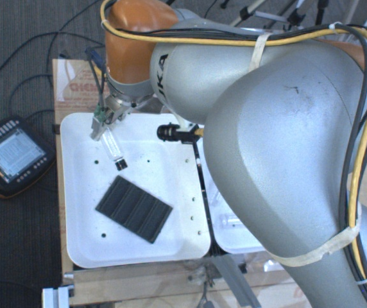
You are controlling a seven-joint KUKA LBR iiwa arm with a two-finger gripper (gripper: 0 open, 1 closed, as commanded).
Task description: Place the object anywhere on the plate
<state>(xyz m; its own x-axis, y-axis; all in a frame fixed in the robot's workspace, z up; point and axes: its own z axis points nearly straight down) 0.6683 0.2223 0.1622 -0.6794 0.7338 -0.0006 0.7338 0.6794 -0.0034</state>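
pendant: black handheld unit with a lit screen, on the dark floor left of the bench, cable trailing away.
left bin: shallow white tray, smooth, rounded corners, small dark holes in its floor.
gripper: at the bin's far-left corner, under the orange wrist band, pointing down. Can't tell whether it is open or closed, the tips are too small to read.
object: small clear tube with a black cap, slanting down and to the right from the gripper tips, cap at the near end. Touching or just below the tips; can't confirm it's clamped.
plate: dark ribbed rectangular slab, matte, lying flat and skewed in the near half of the left bin. Well apart from the tube.
right bin: white tray, mostly hidden under the grey arm; something small and clear lies in it.
risk 1: tube is slick and round, hanging off-axis. A weak pinch could let it drop short of the plate.
risk 2: released on the ribs, it may roll along a groove and off the slab.
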